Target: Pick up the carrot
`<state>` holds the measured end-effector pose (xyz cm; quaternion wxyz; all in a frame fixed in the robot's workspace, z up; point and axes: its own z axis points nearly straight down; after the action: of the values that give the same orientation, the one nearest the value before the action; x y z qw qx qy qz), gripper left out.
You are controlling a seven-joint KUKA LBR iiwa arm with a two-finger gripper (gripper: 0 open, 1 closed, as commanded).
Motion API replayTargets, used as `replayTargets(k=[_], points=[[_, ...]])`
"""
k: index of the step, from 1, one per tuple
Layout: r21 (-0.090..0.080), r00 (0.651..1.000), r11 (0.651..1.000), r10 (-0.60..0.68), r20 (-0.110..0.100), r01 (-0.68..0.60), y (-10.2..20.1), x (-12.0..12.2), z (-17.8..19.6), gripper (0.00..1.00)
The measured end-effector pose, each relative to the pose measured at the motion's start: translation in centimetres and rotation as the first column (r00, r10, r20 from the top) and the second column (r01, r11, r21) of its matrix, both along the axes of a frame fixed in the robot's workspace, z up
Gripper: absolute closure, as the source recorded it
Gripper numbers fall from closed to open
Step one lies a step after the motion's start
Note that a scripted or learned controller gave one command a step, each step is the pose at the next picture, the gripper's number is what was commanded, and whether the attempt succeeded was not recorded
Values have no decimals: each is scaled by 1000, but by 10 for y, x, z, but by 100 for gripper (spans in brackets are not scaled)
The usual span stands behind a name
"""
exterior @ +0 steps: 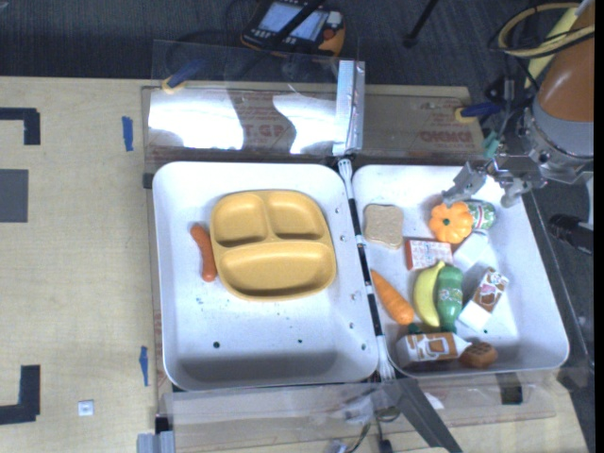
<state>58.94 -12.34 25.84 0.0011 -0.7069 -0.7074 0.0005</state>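
Gripper over right bin's far side, above pumpkin; fingers look spread, nothing between. One carrot along right bin's left wall. Left bin: one yellow tray, one sausage. Two bins total.

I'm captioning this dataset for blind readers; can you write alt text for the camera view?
A grey robot arm's gripper hovers over the right bin, above a small pumpkin, while the carrot lies by that bin's left wall. The left bin holds a yellow divided plate.
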Motion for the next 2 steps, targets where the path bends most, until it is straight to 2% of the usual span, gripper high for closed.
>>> replayTargets(k=[1, 2], points=[[-4, 997, 997, 76, 6, -76, -56, 53, -51, 0], [-4, 972, 972, 235, 8, -235, -52, 62, -171, 0]])
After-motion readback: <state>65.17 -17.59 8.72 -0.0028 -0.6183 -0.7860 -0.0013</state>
